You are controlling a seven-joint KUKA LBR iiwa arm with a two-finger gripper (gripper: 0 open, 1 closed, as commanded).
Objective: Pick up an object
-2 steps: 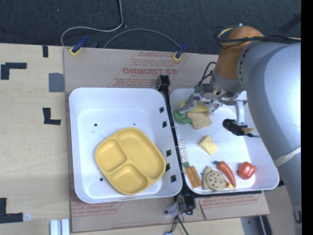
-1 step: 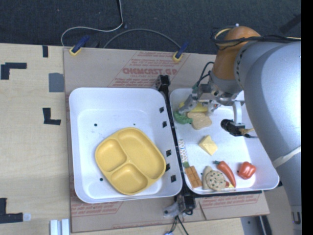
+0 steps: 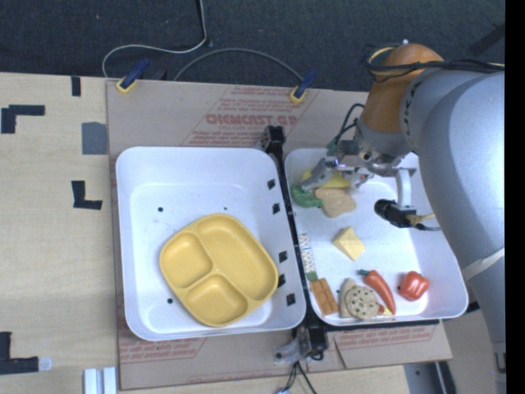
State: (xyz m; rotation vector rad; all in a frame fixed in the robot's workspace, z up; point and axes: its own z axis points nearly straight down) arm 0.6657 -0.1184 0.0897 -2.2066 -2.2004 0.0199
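My gripper (image 3: 338,169) hangs low over the back left corner of the right bin (image 3: 439,257), under the orange band (image 3: 392,97) of the arm. Directly beneath and around it lies a small heap: a yellow piece (image 3: 331,182), a tan bread-like piece (image 3: 337,203) and a green leafy piece (image 3: 304,194). The gripper partly hides this heap, and I cannot see whether it touches any piece. A pale yellow cheese wedge (image 3: 349,243) lies alone in the middle of the bin.
Along the right bin's front edge sit an orange block (image 3: 322,295), a speckled cookie (image 3: 358,302), a red chili (image 3: 379,290) and a red pepper (image 3: 413,285). The left bin (image 3: 139,179) holds a yellow divided plate (image 3: 217,268). The grey arm covers the right side.
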